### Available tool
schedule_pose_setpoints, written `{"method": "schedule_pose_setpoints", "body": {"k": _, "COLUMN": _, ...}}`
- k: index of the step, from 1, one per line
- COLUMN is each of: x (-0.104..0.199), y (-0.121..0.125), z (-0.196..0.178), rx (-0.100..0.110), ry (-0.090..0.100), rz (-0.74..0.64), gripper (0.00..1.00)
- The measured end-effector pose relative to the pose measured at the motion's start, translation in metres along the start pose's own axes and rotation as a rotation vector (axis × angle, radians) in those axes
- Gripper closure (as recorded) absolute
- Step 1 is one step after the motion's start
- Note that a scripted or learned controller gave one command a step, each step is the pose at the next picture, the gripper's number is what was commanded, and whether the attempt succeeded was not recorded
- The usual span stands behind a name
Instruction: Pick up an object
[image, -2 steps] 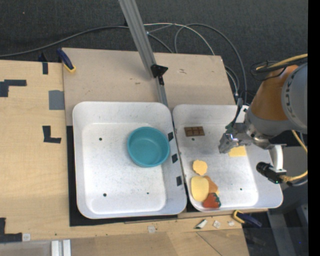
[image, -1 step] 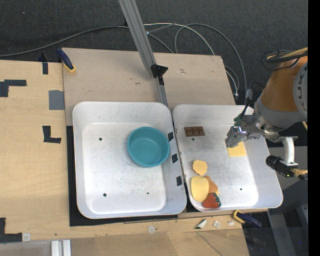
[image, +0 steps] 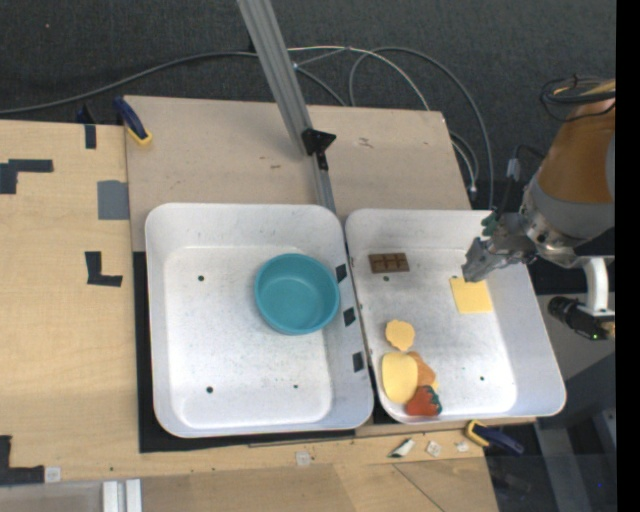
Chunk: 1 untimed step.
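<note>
No brand mark, label or legible writing could be made out on any item. The bench (image: 240, 130) was a flat, pale wood-grain board carrying dark tape patches along its left portion, and it bore two shallow white bins with rounded corners and a finely speckled floor. The left bin (image: 200, 400) contained one teal bowl (image: 296, 292), round, smooth and upright, positioned toward the bin's right half. The right bin (image: 520, 390) contained a brown chocolate bar (image: 389, 263), rectangular and segmented, near the far edge; a flat yellow square piece (image: 472, 296) toward the right wall; a small rounded yellow piece (image: 400, 334) near the centre; and, at the near edge, a larger pale yellow rounded piece (image: 398, 377) touching an orange item (image: 427, 374) and a red item (image: 424, 402). The gripper (image: 473, 268), grey metal below the arm's orange band, was positioned at the far edge of the yellow square piece; whether it was open or closed, and whether it had contact with the piece, could not be determined. Nothing was visibly held by it. A slanted metal bar (image: 285, 85) crossed above the bench.
</note>
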<state>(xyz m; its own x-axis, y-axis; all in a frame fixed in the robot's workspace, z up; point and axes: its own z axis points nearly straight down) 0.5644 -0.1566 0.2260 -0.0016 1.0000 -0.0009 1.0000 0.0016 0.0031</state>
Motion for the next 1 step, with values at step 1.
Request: {"method": "schedule_pose_setpoints", "body": {"k": 1, "x": 0.0529, "y": 0.0252, "z": 0.0047, "rx": 0.004, "ry": 0.003, "rz": -0.005, "gripper": 1.0}}
